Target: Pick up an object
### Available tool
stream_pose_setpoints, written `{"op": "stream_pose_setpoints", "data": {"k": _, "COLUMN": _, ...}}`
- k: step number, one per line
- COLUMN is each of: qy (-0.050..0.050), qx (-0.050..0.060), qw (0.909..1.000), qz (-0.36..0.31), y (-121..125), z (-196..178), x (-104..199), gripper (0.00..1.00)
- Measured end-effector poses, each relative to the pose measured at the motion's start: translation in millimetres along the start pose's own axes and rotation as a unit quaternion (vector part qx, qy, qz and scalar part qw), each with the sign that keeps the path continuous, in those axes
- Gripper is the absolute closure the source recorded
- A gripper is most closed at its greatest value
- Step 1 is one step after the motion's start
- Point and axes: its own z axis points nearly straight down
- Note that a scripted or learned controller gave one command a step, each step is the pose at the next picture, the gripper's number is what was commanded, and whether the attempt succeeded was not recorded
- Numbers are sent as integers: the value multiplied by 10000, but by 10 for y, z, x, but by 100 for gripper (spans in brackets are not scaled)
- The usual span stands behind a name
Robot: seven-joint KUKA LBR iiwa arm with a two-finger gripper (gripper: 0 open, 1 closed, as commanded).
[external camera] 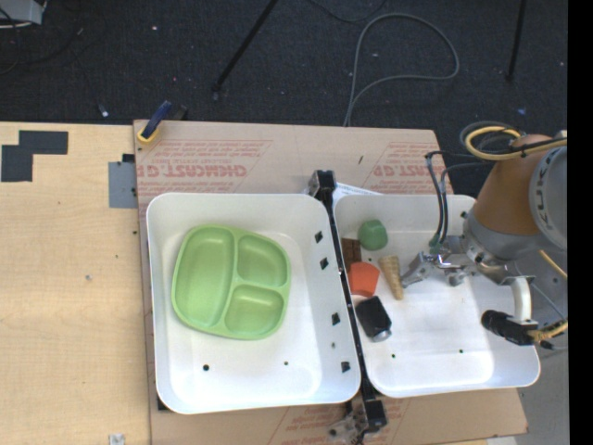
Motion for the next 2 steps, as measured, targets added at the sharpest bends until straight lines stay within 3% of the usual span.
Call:
{"op": "stream_pose_setpoints", "data": {"k": 1, "qy": -4, "qx": -17, "qw": 10000, "qz": 5, "y": 9, "z": -119, "x": -6, "gripper": 100}}
{"op": "stream_pose_setpoints", "data": {"k": 2, "qy": -10, "qx": -43, "qw": 10000, "qz": 1, "y": 13, "z": -744, "x": 12, "gripper": 100}}
